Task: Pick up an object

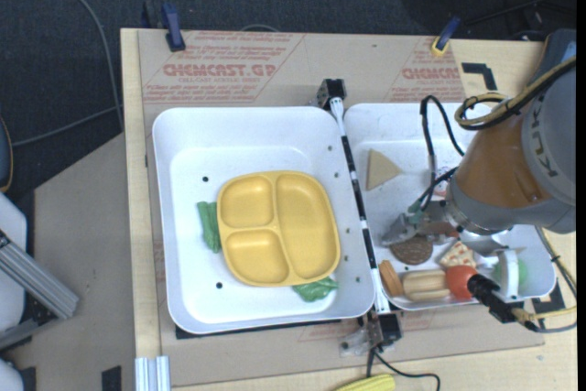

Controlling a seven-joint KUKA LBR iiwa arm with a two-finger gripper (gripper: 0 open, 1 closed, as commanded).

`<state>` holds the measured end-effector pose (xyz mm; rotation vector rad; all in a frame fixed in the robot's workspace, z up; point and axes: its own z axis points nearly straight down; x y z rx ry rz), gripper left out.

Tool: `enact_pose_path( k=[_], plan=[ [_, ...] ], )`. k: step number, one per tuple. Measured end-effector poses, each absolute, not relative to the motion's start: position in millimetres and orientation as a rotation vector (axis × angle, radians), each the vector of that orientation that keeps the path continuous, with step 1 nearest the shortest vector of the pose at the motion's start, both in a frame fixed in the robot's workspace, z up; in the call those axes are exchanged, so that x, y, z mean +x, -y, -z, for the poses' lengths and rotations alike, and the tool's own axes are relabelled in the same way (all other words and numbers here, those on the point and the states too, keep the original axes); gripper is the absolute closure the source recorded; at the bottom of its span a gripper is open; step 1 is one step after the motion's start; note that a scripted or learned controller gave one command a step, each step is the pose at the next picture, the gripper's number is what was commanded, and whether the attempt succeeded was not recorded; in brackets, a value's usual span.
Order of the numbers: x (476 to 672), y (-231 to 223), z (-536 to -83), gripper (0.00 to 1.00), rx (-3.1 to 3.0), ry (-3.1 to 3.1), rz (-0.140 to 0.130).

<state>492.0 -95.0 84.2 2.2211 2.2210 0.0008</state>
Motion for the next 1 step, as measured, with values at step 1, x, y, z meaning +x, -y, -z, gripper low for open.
enact_pose_path(
  k=[1],
  plan=[
    [478.7,92.5,-84.2,0.0,2.224,-2.223,0.001]
  ],
)
